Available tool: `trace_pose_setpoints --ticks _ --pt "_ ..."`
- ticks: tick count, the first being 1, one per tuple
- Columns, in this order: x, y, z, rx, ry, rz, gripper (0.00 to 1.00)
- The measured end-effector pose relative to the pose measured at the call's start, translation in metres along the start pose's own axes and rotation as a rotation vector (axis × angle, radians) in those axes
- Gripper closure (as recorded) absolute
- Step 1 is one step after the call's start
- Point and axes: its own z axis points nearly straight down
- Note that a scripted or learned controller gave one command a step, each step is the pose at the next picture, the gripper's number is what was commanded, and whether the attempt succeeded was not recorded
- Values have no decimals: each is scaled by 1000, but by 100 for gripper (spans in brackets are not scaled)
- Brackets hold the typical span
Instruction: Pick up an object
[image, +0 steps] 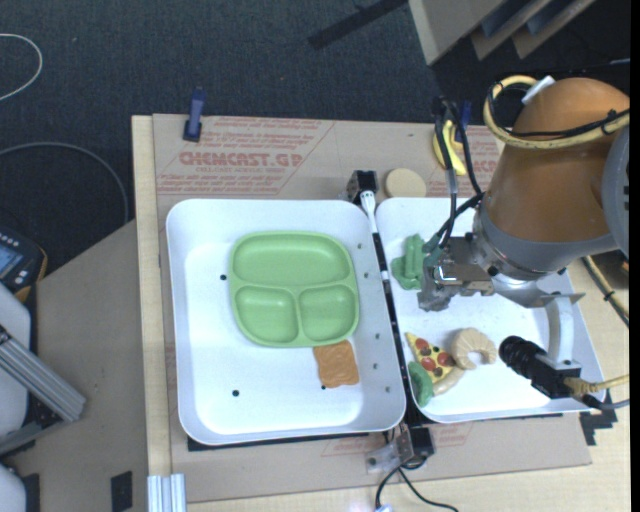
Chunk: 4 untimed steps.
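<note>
The arm's gripper (437, 283) hangs low over the right bin (500, 405), just beside a green toy (408, 262) at the bin's left wall; whether it is clenched or released cannot be told; a pizza slice (432, 362) and a beige piece (472, 347) lie nearer the front; a green divided plate (294, 287) and an orange slab (338, 364) sit in the left bin (200, 300).

Bench (250, 150) with two bins

On its brown board the left white bin (200, 330) and right white bin (500, 400) sit touching; a tan disc (405, 183) lies at the right bin's 11 o'clock, a blue clip (194, 116) at the board's 10 o'clock.
</note>
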Motion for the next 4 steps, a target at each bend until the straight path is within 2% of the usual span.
trace_pose_setpoints --ticks 1,2,3,4 --pt "50 -1 51 2 0 -1 100" --pt "1 7 -90 -24 -2 8 100" --pt "16 0 -153 -16 0 1 100" --pt "-28 3 -110 -2 -3 10 100"
